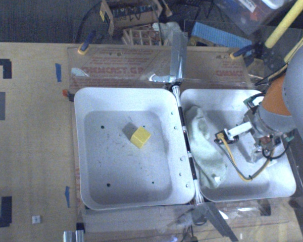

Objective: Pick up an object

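Observation:
A small yellow block (140,136) lies near the middle of the left bin (91,105). A crumpled white cloth (204,146) lies along the left side of the right bin (283,185). My gripper (256,148) hangs over the right half of the right bin, below the orange band (275,100) of the arm, to the right of the cloth and apart from it. A white bracket and a yellow cable (240,168) on the wrist hide much of the gripper. I see nothing held in it.
The divider (184,140) where the two bin walls meet runs between the block and the cloth. Behind the bins stand a clear plastic sheet (126,69), cardboard boxes and clutter. Bare wooden bench (30,135) lies to the left.

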Tool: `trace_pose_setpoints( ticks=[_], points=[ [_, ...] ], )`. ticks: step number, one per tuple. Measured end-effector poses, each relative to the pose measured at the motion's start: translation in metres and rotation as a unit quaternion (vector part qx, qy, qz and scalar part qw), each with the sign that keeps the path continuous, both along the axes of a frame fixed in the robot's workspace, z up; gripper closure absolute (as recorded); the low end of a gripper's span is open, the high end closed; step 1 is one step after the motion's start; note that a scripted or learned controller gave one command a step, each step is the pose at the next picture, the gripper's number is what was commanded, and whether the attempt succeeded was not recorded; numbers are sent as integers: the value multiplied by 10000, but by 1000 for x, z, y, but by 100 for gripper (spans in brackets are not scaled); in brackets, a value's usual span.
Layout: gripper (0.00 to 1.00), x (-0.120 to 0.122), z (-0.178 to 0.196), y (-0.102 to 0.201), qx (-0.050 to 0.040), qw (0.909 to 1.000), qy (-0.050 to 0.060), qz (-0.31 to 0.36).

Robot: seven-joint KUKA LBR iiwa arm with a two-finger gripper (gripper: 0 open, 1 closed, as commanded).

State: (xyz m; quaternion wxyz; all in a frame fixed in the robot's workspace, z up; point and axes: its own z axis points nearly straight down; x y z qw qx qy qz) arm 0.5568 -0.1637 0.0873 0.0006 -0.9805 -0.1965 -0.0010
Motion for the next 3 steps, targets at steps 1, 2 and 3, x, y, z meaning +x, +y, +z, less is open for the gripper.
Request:
trace_pose_setpoints(
  ticks=[1,2,3],
  points=[
    [100,1,11,1,-3,10000,-10,15],
    [100,-77,150,83,-5,9989,19,478],
    [100,-78,134,167,5,9985,36,-543]
  ],
)
